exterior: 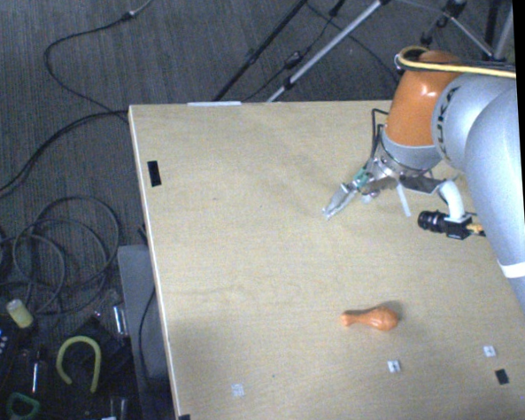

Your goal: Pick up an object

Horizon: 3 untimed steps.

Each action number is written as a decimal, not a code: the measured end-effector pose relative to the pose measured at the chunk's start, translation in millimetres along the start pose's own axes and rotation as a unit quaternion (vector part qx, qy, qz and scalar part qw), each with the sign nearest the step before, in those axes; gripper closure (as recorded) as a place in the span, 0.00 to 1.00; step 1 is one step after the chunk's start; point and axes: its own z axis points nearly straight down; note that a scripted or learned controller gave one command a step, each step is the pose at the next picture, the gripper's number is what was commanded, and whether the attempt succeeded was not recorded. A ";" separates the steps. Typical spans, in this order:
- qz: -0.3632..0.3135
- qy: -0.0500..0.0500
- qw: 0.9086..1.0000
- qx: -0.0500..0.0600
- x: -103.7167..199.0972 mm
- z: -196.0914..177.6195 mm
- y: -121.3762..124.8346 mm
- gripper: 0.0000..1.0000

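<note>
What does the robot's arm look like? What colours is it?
The arm is big, round and smooth, mostly light grey, with a shiny orange band above the wrist. A yellow cable loops over the top. A small black part sticks out at the wrist. The gripper is thin, silvery metal with a touch of green.

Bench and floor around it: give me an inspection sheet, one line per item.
Surface: tan bench top, a few small black and white markers near its edges.
Job's things: one orange pear-shaped object lying on its side, lower right of the bench.
Clutter: nothing seen on the bench apart from the markers.
Gripper: gripper above the bench's upper right, apart from the orange object, nothing between its fingers.
Cables: black cables looped on the floor to the left; yellow cable over the arm's orange band.
Surroundings: dark carpet, tripod legs at top, a green hook-shaped tool on the floor lower left.
</note>
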 end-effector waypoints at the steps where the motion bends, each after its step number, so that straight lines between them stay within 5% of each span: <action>1: 0.000 0.001 1.000 -0.001 1.2 -9.3 1.1 1.00; 2: 0.000 0.001 1.000 -0.001 1.2 -9.2 1.0 0.00; 3: -0.013 0.000 1.000 0.000 27.8 0.7 10.0 0.00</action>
